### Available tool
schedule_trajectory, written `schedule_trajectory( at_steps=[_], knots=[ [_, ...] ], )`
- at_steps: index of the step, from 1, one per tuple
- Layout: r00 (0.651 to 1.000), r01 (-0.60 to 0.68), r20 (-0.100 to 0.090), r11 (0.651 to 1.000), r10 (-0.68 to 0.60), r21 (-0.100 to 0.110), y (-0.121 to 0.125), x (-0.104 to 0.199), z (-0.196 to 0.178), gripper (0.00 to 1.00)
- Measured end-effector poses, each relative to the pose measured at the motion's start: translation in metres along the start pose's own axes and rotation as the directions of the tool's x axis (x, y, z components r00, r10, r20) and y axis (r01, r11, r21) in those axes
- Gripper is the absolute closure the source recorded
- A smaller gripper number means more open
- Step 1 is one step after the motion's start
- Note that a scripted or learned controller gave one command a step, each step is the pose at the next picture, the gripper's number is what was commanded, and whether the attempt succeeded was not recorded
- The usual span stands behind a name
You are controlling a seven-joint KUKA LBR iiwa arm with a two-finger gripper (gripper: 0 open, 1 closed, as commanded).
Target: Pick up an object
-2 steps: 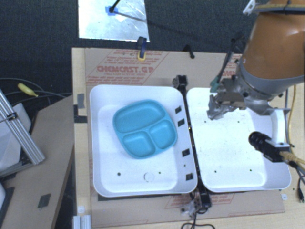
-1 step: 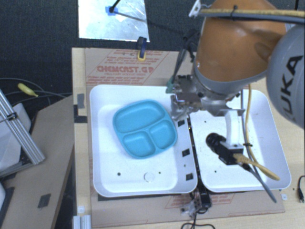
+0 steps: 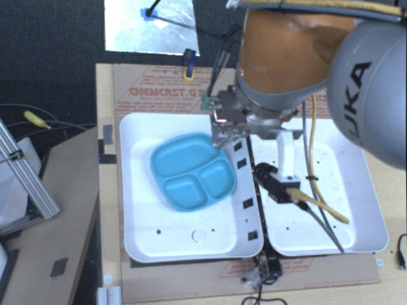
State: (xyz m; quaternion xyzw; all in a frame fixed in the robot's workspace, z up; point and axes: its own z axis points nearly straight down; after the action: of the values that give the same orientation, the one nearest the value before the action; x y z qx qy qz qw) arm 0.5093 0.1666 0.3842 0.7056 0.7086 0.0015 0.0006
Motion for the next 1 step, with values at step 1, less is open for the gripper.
schedule_trajectory(
  at_steps=[1],
  knots=[
    [1.000, 0.005, -0.001, 1.000, -0.005, -0.002, 0.0003, 0.0000, -0.0107, 1.00]
  ],
)
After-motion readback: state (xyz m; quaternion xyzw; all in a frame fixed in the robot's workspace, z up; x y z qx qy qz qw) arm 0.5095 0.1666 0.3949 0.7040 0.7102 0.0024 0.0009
